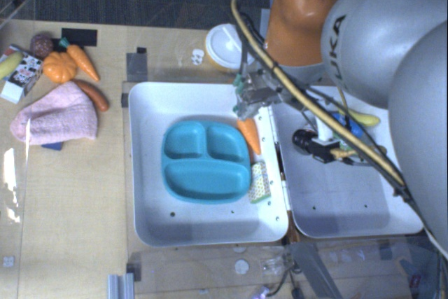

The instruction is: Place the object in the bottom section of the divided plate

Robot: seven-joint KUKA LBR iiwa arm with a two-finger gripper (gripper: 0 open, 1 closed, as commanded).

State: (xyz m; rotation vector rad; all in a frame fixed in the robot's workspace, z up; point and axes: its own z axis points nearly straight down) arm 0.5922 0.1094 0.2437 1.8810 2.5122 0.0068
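Carrot [249,136] lies in the left bin [143,150], just off the right rim of the blue divided plate [206,161], its thick end up under the end effector [246,106]. From where I stand the risk looks plain: the carrot sits tight between plate edge and bin wall, beside a small dotted packet [260,181], so a grasp could skid off or nudge the plate, and a loose hold could drop it into an upper section instead of the wide bottom one. The end effector hovers right over the carrot's top; whether it is released or clenched, I cannot tell.
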